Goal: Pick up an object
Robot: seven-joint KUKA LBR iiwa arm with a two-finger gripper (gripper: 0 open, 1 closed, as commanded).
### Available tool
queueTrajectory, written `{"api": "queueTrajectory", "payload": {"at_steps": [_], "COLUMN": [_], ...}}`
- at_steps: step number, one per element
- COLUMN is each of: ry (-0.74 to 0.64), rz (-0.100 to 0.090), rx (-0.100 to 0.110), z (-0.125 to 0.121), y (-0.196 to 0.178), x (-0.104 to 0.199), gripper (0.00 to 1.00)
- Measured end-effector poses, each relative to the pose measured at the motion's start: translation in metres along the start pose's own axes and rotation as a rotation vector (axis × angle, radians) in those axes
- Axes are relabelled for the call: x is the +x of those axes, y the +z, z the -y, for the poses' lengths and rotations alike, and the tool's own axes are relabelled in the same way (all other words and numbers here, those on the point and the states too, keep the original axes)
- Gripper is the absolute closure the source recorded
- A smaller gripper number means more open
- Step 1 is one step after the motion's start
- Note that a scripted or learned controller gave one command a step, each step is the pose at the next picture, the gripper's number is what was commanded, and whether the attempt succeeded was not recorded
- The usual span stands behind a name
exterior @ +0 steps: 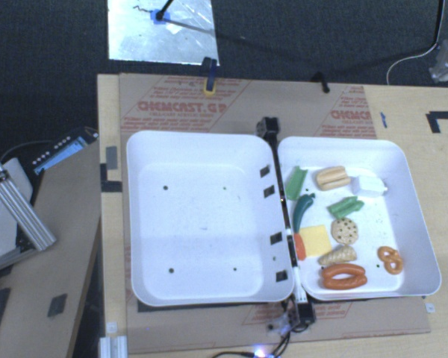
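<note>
The right bin [408, 171] holds several toy food items. A tan bun [332, 177] lies near its back, with a white piece [368, 185] to its right. A light green pod [296, 180] and a dark green pepper [302, 208] lie along the left wall. A green bean pod [346, 206] sits above a round cookie [345, 231]. A yellow cheese slice [314, 240] has a small orange piece [300, 248] at its left side. A beige croissant [337, 256], red sausages [344, 276] and a pretzel [390, 259] lie toward the front.
The left bin [145, 200] stands beside the right one, joined by black clips [268, 192] along the shared wall. Both rest on a cardboard sheet [187, 107]. A metal plate [162, 21] lies behind the bench. A white cable [414, 54] runs at the back right.
</note>
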State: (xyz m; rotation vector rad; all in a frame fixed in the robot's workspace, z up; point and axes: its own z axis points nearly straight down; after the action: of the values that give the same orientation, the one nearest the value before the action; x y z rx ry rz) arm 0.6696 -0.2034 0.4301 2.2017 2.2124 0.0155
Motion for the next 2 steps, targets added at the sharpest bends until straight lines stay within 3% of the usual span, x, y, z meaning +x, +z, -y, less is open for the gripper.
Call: {"api": "queueTrajectory", "payload": {"at_steps": [1,2], "ry": [0.000,0.000], "rz": [-0.005,-0.005], "rx": [0.016,0.016], "z": [0.000,0.000], "y": [-0.021,-0.037], "x": [-0.003,-0.003], "gripper": [1.00,1.00]}}
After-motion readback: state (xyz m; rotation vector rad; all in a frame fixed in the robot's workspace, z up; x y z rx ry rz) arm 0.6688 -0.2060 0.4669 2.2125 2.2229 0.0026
